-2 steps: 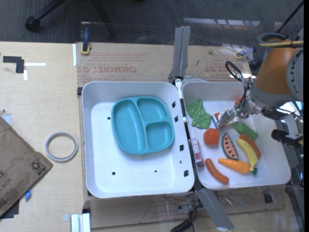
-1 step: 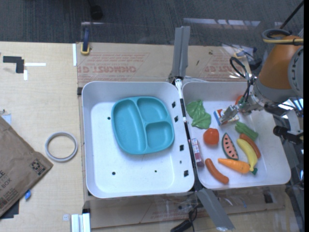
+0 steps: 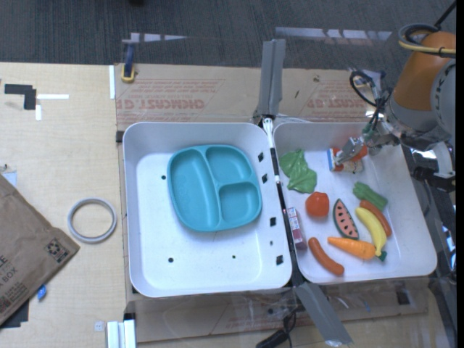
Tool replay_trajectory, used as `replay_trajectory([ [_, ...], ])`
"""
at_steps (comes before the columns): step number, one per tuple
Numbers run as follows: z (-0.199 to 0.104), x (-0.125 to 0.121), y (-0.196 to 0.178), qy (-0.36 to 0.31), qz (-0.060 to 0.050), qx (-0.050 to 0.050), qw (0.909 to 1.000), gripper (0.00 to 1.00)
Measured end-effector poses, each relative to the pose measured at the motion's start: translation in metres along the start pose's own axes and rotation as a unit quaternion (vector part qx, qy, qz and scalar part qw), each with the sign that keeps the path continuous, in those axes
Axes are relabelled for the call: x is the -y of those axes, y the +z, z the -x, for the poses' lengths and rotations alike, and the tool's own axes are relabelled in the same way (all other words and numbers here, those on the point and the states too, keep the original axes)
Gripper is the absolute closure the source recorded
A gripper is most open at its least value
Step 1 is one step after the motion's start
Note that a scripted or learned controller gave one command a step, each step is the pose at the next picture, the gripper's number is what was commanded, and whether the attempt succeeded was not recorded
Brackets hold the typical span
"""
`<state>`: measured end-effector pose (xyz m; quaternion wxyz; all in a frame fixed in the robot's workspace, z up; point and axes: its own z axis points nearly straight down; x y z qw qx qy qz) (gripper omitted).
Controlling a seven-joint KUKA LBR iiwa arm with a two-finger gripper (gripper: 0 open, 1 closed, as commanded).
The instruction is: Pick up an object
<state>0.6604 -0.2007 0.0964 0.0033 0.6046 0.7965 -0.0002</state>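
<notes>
Your gripper (image 3: 353, 154) hovers at the right bin's (image 3: 420, 216) twelve o'clock; I cannot tell its jaws' state.

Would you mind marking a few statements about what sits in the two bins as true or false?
1. The teal divided plate lies in the left bin. True.
2. The watermelon slice is on the plate. False: it lies in the right bin.
3. The banana lies beside the carrot. True.
4. The tape ring is inside the left bin. False: it lies on the bench outside it.
5. The gripper hangs over the left bin. False: it is over the right bin's far part.
</notes>
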Motion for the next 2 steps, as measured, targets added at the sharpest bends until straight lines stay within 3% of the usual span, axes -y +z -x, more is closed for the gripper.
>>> replay_trajectory([
  [1, -0.001, -0.002, -0.010, -0.002, 0.001, 0.001, 1.0000, 1.00],
  [2, -0.110, -0.030, -0.095, 0.019, -0.002, -0.003, 0.9998, 1.00],
])
